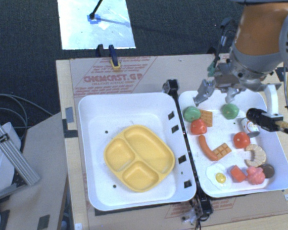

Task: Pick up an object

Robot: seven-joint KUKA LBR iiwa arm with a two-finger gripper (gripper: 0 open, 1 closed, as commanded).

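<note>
My gripper [215, 95] hangs open over the back of the right bin [282, 168], its two grey fingers [201, 93] spread wide with nothing between them. Just below the fingertips lie two green balls, one at the left [191, 113] and one at the right [229, 111]. A small orange waffle square [206, 118] and a red tomato [198, 127] sit beside the left ball. Further forward lie a sausage [205, 146], a second waffle piece [223, 150], another red tomato [241, 140], a fried egg [218, 175] and a shrimp-like piece [256, 154].
The left bin [94, 140] holds a yellow three-compartment plate [139, 158]. An orange-red block [237, 173], a pink piece [256, 176] and a brown ball [268, 170] crowd the right bin's front corner. A black fitting [262, 117] juts from the arm over the bin's right side.
</note>
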